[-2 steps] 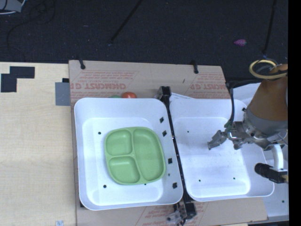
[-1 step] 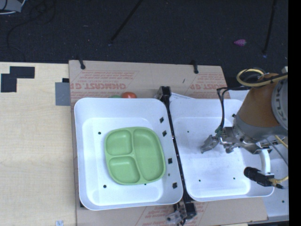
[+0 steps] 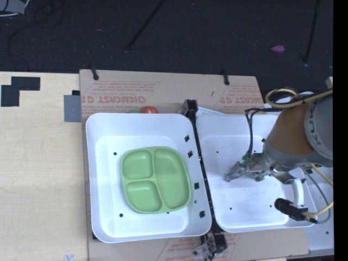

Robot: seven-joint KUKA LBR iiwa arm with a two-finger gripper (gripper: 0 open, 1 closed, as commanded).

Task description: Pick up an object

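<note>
Reaching into the right bin [image 3: 228, 216], near its middle: gripper [image 3: 235, 173], finger spread impossible to tell, nothing seen held. Green plate [image 3: 156, 179] centred in the left bin [image 3: 103, 222]. Approach step, judging by this; next, a target and descent.

Green three-compartment plate [image 3: 156, 179] in the left bin [image 3: 103, 140], end effector [image 3: 235, 173] low over the right bin [image 3: 228, 129].

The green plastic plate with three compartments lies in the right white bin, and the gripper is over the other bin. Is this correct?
Not quite: in the camera view the green plastic plate with three compartments lies in the left white bin; the gripper is over the other, right bin.
</note>
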